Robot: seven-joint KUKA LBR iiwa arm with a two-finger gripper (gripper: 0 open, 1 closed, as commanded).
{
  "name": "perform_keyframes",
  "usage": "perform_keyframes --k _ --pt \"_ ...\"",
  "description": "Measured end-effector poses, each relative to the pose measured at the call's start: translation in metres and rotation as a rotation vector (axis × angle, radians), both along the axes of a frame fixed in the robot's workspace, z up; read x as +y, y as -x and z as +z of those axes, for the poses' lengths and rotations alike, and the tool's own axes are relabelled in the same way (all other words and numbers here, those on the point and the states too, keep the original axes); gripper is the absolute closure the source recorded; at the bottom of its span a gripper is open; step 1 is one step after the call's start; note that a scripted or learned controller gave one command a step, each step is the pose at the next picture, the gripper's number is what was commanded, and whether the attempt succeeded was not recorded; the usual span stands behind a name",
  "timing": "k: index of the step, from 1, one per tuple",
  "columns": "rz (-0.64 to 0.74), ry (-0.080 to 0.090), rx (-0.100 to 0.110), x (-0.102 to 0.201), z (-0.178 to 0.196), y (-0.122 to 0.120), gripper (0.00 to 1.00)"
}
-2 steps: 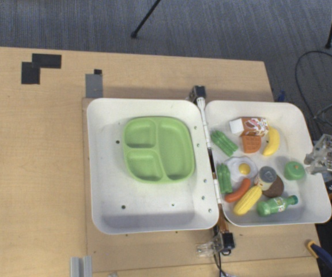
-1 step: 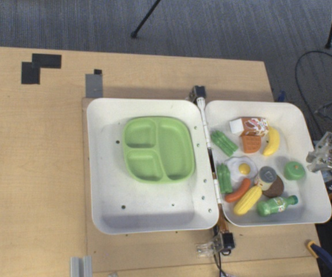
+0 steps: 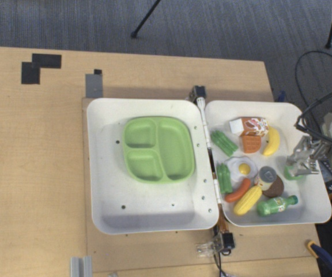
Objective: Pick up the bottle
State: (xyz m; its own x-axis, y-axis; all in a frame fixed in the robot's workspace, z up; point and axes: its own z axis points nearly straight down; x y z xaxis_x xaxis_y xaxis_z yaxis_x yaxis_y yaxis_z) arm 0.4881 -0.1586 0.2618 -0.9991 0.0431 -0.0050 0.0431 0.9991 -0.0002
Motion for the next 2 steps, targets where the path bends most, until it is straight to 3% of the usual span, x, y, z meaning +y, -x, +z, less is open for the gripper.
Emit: perform_keyframes --k 1,2 --pt "0.199 0.003 -0.002 -0.048 0.028 0.000 1.00" --pt "0.198 0.001 0.000 -0.047 0.011 -0.004 1.00"
